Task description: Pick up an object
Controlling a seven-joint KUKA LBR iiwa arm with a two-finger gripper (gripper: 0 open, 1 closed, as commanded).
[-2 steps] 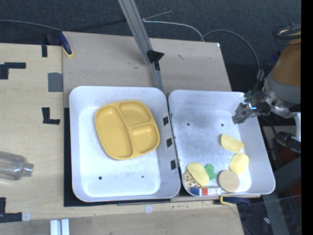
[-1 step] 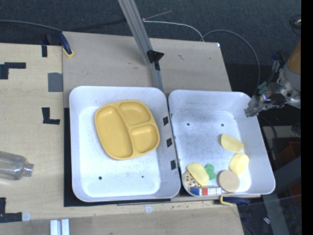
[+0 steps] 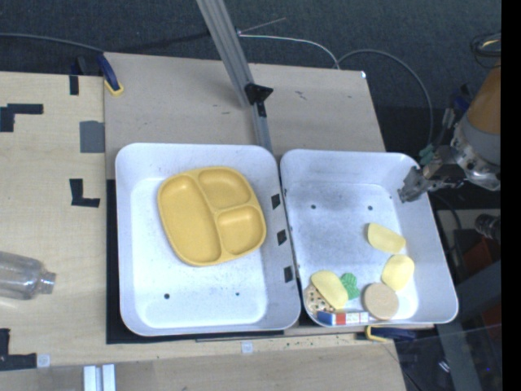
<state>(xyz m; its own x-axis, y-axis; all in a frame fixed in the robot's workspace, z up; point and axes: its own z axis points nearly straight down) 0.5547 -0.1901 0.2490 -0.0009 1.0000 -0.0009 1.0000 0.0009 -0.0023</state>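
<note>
Box (image 3: 342, 317) label writing too blurred.

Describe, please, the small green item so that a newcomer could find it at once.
Start at the right bin, then go to the cluster along its near edge. The green item sits between a yellow piece and a round tan disc. It is the lone green thing among yellow and tan neighbours.

Robotics lab bench, plywood top (image 3: 49, 177) with black tape marks, two white bins (image 3: 130, 243), loose cables (image 3: 391, 59), metal camera pole (image 3: 224, 35)
</note>
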